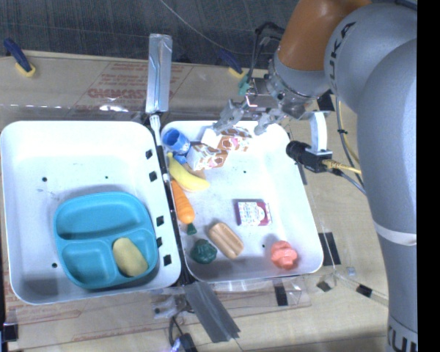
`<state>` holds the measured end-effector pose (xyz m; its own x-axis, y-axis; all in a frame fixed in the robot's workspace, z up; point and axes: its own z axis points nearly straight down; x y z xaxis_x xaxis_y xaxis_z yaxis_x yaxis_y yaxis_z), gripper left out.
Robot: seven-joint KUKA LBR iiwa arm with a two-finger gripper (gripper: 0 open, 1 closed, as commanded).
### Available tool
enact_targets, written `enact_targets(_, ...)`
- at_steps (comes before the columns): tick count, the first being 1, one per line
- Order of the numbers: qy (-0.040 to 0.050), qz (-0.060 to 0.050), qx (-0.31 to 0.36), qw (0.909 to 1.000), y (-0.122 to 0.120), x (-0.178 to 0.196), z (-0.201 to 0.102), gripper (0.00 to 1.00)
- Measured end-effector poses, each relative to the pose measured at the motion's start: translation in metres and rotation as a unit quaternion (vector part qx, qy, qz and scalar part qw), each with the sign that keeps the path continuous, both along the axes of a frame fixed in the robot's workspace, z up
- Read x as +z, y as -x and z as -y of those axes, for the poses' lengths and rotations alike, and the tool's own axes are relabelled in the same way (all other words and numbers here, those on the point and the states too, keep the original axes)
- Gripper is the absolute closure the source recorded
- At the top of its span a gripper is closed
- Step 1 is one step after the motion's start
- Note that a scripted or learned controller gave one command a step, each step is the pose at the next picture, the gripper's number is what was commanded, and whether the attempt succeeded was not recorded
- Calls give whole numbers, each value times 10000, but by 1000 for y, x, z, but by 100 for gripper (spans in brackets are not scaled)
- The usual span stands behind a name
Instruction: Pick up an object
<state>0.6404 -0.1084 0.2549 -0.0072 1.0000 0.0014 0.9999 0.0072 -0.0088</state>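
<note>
My gripper (248, 120) hangs over the far end of the right bin (297, 196) with its fingers spread open and nothing between them. Just below its fingertips lies a small white and brown packet (235, 141), and a white carton (203, 156) lies to the left of that. Further left sits a blue cup (174, 139). A yellow banana (188, 176) and an orange carrot (183, 204) lie along the bin's left wall. Nearer the front are a purple packet (251, 213), a hot-dog bun (225, 239), a green broccoli piece (203, 251) and a pink toy (284, 254).
The left bin (29, 167) holds a blue divided plate (95, 222) with a yellow potato-like piece (130, 257) in one compartment. A metal divider strip (158, 72) stands between the bins at the back. The grey arm (374, 123) fills the right side.
</note>
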Motion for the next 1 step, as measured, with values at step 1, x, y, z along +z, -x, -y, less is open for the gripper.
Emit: enact_targets(1, 0, -35, 185, 9998, 85, -118, 32, 0)
